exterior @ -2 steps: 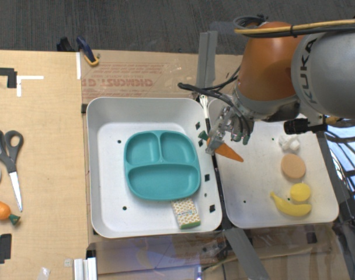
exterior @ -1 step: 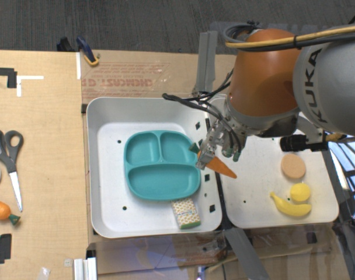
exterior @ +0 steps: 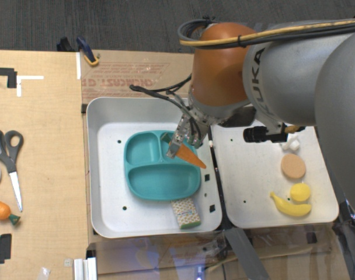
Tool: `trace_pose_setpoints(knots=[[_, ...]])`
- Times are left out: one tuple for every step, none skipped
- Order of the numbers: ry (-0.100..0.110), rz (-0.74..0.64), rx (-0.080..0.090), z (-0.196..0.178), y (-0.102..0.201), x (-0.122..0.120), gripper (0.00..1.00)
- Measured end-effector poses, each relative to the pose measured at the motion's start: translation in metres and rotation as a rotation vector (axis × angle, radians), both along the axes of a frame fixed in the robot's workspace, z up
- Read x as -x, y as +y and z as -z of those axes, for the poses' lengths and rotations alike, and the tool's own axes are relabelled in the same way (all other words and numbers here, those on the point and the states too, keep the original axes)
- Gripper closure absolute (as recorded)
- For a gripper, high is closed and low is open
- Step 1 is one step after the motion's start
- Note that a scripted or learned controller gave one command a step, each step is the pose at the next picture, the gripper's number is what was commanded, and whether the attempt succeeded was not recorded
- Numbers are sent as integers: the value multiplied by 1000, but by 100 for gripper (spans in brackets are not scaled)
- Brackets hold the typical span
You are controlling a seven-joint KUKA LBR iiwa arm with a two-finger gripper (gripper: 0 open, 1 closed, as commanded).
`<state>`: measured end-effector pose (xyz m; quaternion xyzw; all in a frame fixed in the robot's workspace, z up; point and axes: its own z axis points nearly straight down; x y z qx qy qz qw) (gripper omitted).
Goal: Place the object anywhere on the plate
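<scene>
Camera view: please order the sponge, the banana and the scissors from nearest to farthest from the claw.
From the claw:
1. sponge, below it, in the left bin beside the plate.
2. banana, in the right bin.
3. scissors, far left on the bench.

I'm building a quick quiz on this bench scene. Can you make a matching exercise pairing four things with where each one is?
Things:
1. teal plate
2. banana
3. scissors
4. sponge

Places:
A. on the wooden bench, left of both bins
B. in the right bin, near its front edge
C. in the middle of the left bin
D. in the left bin, just in front of the plate

Pairs: 1-C, 2-B, 3-A, 4-D
</scene>
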<state>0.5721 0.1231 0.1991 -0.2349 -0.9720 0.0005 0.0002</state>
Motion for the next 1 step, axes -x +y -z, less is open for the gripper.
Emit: trace_pose_setpoints(knots=[[-1,0,0,0,0,0,0]])
